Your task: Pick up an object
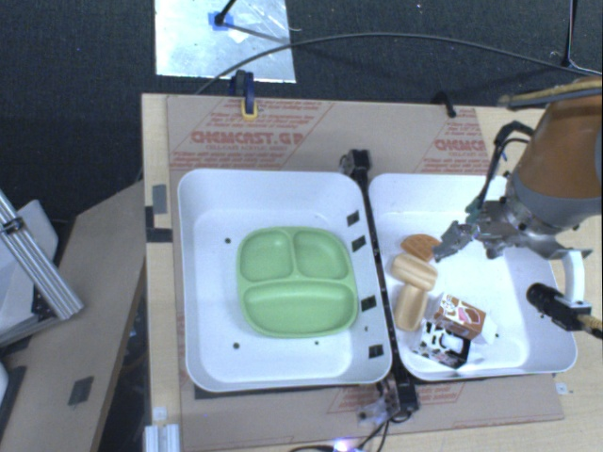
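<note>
Two white bins sit on the bench: the left bin point(203, 281) and the right bin point(542, 332), with black clips along their shared edge. The left bin carries a pale green divided plate point(297, 281). Toward the right bin's left edge lie an orange-brown round piece point(420, 247), a tan bread-like roll point(414, 271) and a lighter tan cylinder point(410, 307). Near its front edge lies a carton point(454, 330) patterned in brown, white and black patches. The bench point(283, 130) is tan with reddish printed lettering. A blue and yellow clamp point(246, 93) stands at its back edge. The arm's gripper point(471, 234) is dark grey, below an orange band point(565, 149).
</note>
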You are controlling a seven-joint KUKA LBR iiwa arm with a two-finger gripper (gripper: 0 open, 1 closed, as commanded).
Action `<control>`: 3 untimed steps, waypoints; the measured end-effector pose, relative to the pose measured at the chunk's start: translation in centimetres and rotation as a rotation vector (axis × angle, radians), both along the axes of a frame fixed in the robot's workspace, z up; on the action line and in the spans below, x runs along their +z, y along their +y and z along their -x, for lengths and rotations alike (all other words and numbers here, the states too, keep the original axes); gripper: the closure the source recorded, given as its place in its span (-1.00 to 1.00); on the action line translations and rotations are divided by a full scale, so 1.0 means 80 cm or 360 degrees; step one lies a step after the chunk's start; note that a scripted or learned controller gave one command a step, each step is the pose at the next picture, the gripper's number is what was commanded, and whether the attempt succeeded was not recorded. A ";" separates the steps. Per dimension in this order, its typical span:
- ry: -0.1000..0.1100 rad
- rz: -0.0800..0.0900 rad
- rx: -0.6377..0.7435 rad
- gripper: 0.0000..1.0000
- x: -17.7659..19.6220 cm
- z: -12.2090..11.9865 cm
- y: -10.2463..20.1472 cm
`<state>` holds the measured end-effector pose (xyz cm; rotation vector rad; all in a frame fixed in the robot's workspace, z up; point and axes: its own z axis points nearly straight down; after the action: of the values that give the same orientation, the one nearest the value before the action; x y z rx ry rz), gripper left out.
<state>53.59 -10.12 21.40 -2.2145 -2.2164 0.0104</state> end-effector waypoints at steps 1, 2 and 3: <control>-0.0018 0.0002 0.0004 -1.00 0.007 -0.003 0.000; -0.0012 0.0001 -0.0001 -1.00 -0.048 0.004 -0.004; -0.0013 0.0001 -0.0001 -1.00 -0.125 -0.003 -0.004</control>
<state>53.83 -10.46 11.44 -2.2196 -2.2201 0.0021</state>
